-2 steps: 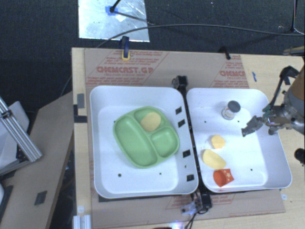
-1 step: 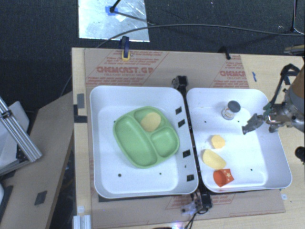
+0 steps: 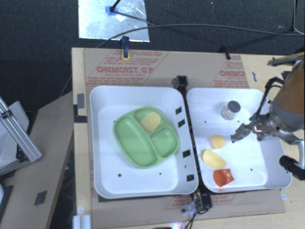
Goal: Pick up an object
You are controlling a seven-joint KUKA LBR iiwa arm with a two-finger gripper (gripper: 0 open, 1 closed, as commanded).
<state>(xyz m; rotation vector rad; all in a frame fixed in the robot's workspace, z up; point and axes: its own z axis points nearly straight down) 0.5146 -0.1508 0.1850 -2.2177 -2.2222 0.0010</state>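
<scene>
Left bin [image 3: 102, 128] holds a divided plate [image 3: 138, 149], with a potato-shaped piece [image 3: 151, 121] in its far compartment. Right bin [image 3: 271, 178]: small jar [image 3: 231, 109] at the far side, two lumps [image 3: 218, 141] [image 3: 213, 159] nearer, a packet [image 3: 223, 177] nearest. The claw [image 3: 239, 133] hangs right of the lumps.

Smooth green plastic tray [image 3: 143, 144] (slightly glossy), matt white bins [image 3: 102, 128]
</scene>
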